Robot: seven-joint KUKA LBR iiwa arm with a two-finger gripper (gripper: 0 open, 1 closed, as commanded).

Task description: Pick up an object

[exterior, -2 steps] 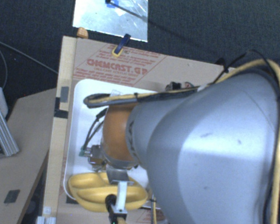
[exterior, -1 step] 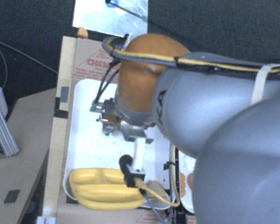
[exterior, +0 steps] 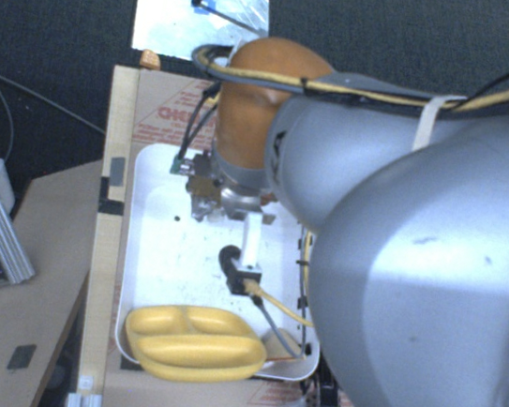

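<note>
Locate the hand [exterior: 206, 198] just left of frame centre, below the orange band [exterior: 258, 85], above the upper floor of the white bin [exterior: 147, 258]; record its opening as impossible to tell. Find the yellow divided dish [exterior: 196, 341] at lower left of the frame, lying in the bin's lower end, apart from the hand.
</note>
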